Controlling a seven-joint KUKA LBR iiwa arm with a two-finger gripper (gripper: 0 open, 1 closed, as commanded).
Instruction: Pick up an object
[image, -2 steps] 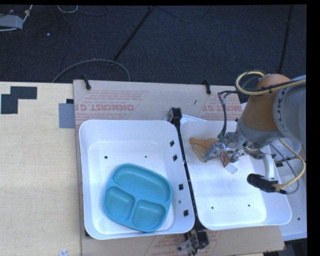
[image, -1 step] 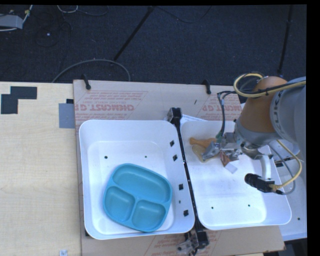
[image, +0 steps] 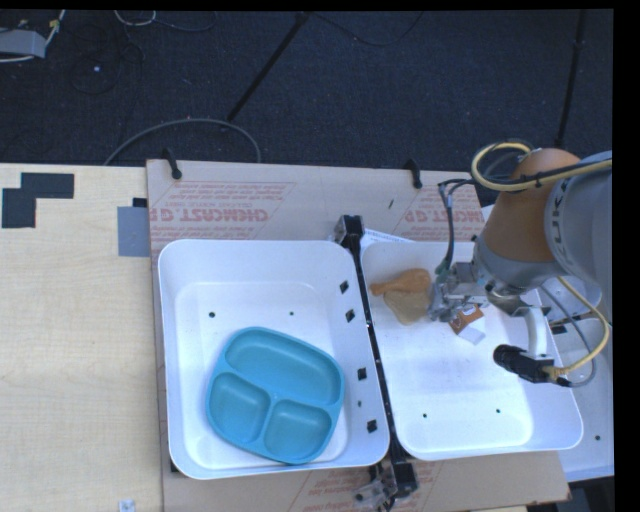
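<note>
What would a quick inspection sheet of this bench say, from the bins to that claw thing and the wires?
Surface: pale wooden bench with a cardboard sheet under two white bins.
Job's things: tan object lying in the right bin, near its far end.
Clutter: blue divided tray lying in the left bin; a black clip strip joins the bins.
Claw: claw low over the right bin, right beside the tan object; whether it grips it is too small to tell.
Cables: yellow loops on the arm; black leads on the dark floor behind.
Surroundings: dark carpet beyond the bench.
</note>
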